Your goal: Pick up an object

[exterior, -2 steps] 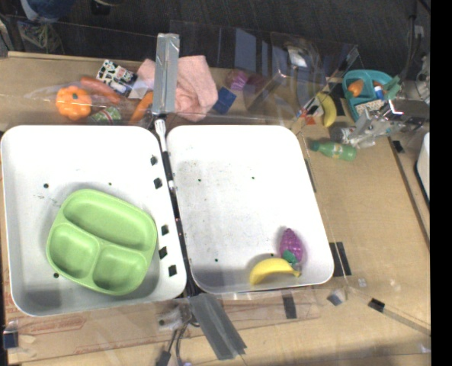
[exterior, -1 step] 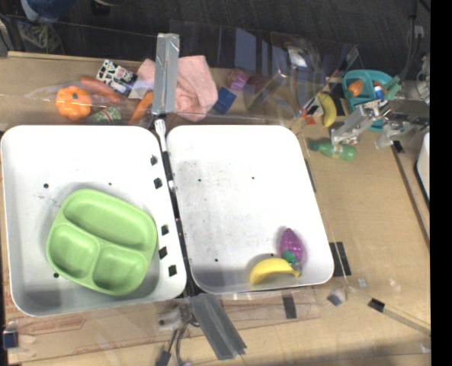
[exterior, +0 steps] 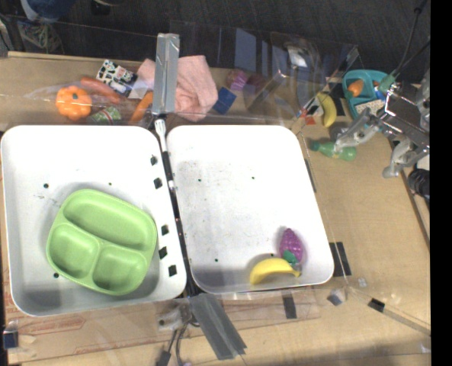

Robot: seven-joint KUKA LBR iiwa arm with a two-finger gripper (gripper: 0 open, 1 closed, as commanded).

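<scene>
The arm's metal end (exterior: 405, 132) sits at the right edge, outside both bins, over the bare bench; whether it is open or closed cannot be told. The likely target lies well apart from it: a yellow banana (exterior: 273, 270) in the right bin (exterior: 233, 197), near its front right corner, touching a purple grape cluster (exterior: 291, 245). Both look like light, rigid, smooth plastic toys; the banana's curved middle probably offers the surest hold. The left bin (exterior: 27, 181) bears a green divided plate (exterior: 102, 240). Assorted toys and a pink cloth (exterior: 191, 85) lie behind the bins
</scene>
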